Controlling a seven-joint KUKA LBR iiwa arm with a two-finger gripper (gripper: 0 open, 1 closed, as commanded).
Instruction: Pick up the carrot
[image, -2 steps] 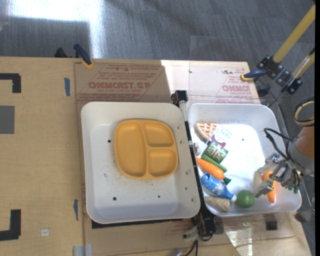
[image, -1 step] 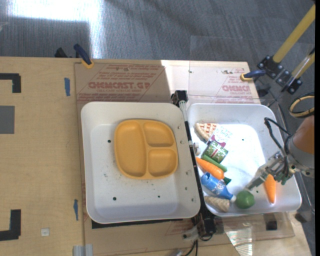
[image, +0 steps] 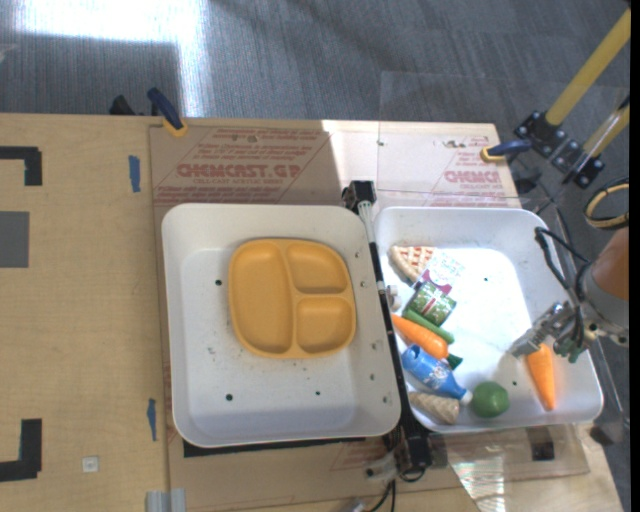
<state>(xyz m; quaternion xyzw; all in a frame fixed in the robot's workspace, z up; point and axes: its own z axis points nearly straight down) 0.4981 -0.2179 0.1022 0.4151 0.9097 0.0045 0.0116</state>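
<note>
Orange, and two lots of it in the right bin (image: 470, 222), so I've a choice of target. The carrot (image: 542, 378) that matters stands nearly on end just right of the green ball (image: 489, 399), thick end up, tip down by the bin's near wall. The gripper (image: 541, 338) sits right on top of that thick end, touching it or near enough. From this slant I can't tell whether it is wide, narrow or clamped on the thing, so I won't call it a hold. A carrot left alone would lie flat, so my guess is the tool is propping it or has it.

The other carrot (image: 420, 335) lies flat up and left of the ball, leafy end pointing toward it. Just left of the ball is a blue bottle (image: 432, 370), with a pale cone (image: 437, 405) below that. Further up-left of the ball are a green carton (image: 432, 298) and a waffle (image: 408, 262).

Well left of the ball, the left bin (image: 200, 400) carries a yellow plate (image: 292, 297) with three bare sections.

I'm going with the carrot beside the ball: it is apart from the clutter and nearest the arm's side. The risk is the close wall.
</note>
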